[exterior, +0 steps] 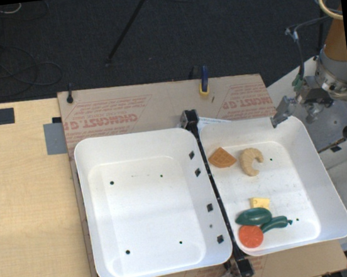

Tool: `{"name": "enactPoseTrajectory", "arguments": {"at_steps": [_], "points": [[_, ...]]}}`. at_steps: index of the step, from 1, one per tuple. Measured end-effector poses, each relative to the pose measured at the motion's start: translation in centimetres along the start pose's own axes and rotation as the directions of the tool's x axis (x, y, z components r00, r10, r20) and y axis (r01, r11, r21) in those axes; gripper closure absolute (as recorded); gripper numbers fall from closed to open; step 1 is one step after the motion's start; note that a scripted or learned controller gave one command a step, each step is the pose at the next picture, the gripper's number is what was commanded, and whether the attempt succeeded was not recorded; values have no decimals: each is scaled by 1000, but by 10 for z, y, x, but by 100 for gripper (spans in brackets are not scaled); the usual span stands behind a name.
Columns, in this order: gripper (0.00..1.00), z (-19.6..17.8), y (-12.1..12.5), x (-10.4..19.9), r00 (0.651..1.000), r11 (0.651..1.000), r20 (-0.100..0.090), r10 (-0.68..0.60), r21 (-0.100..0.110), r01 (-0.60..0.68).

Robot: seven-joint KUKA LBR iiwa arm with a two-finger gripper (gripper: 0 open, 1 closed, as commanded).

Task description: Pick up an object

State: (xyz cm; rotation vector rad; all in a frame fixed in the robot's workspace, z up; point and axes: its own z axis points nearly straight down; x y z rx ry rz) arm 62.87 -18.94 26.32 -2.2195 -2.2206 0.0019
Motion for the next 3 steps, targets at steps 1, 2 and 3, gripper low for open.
{"name": "enactPoseTrajectory", "arguments": {"at_steps": [1,2,3], "points": [[0,113,-29,4,1000,1000,-4,0,12,0],[0,176,18,61,1000,1000,1,-5,-3,5],[0,169,17,35,1000,1000,-2,-1,-14,1]]}}
